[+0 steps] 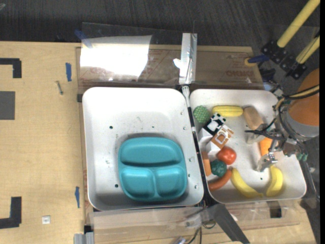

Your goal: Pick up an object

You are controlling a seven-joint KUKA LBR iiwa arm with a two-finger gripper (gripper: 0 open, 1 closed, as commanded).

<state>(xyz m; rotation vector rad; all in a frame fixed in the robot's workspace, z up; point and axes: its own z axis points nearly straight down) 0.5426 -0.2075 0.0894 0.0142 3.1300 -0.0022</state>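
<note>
We see the claw [269, 159] low in the right bin [238, 96], near that bin's right wall; whether it is wide or narrow we cannot tell. A carrot [265, 146] lies just beside it, a banana [274, 181] just below. Further left in that bin sit a tomato [226, 155], a die [217, 121] and a second banana [228, 111]. The left bin [101, 116] holds a teal tray [151, 168].
</note>
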